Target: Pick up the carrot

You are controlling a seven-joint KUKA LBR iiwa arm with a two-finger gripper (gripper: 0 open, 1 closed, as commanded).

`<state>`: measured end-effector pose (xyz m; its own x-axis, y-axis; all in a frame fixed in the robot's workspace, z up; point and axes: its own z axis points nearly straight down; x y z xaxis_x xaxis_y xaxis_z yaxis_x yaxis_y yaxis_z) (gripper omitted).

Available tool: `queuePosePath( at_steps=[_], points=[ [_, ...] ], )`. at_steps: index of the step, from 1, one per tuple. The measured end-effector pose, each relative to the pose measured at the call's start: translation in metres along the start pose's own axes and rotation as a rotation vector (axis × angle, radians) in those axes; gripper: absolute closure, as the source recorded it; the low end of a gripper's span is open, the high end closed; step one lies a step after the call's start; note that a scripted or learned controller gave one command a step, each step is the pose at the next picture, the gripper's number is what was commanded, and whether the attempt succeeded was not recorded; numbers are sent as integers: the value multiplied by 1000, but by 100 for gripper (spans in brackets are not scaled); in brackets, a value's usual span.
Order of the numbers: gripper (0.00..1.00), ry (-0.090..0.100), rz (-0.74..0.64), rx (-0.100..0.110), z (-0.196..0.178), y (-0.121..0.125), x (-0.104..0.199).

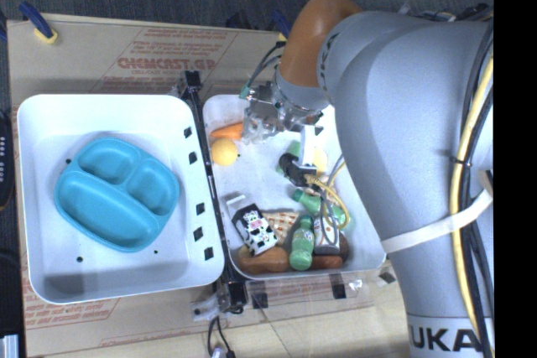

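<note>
The carrot [224, 132] is a small orange piece lying near the far left corner of the right bin [220, 106]. Part of it is hidden under the gripper. My gripper [255, 127] hangs low over the far part of this bin, directly to the right of the carrot and touching or nearly touching its right end. The grey wrist with its orange band [312, 28] rises behind it and covers the bin's far right side.
A yellow round fruit [223, 152] lies just in front of the carrot. Nearer the front lie a cow-patterned object [254, 230], a green bottle [301, 245], a brown loaf-like item [267, 262] and green bits [314, 200]. The left bin [50, 117] holds a blue divided plate [117, 193].
</note>
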<state>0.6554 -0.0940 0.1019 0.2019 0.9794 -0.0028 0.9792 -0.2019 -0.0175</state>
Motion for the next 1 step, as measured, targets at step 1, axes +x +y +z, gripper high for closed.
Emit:
queuePosePath(
  at_steps=[1],
  points=[
    [0, -3, -4, 4, 0, 0, 0]
  ],
)
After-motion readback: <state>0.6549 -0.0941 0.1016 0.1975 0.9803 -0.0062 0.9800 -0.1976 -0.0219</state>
